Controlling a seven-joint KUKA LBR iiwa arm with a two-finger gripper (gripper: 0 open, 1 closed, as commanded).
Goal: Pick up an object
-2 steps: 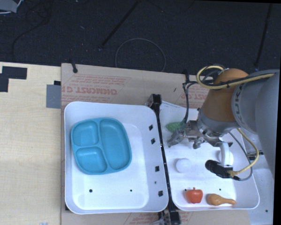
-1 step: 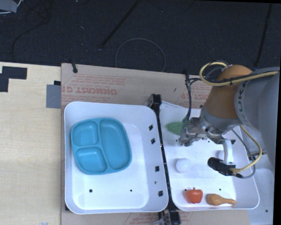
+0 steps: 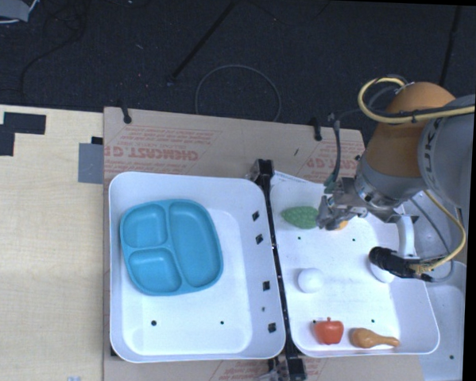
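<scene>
My gripper (image 3: pixel 332 218) is low over the far part of the right bin (image 3: pixel 422 315), just right of a green leaf-shaped piece (image 3: pixel 300 216). A small orange-yellow bit shows right beside the fingertips; whether it is gripped is unclear. A white ball (image 3: pixel 310 280) lies in the middle of that bin. Near its front edge sit a red tomato-like piece (image 3: pixel 328 331) and a tan drumstick-shaped piece (image 3: pixel 373 338).
The left bin (image 3: pixel 239 329) holds a blue divided plate (image 3: pixel 171 246). A black divider (image 3: pixel 270 251) runs between the two bins. The arm's grey and orange body (image 3: pixel 415 147) rises over the right bin's far right corner.
</scene>
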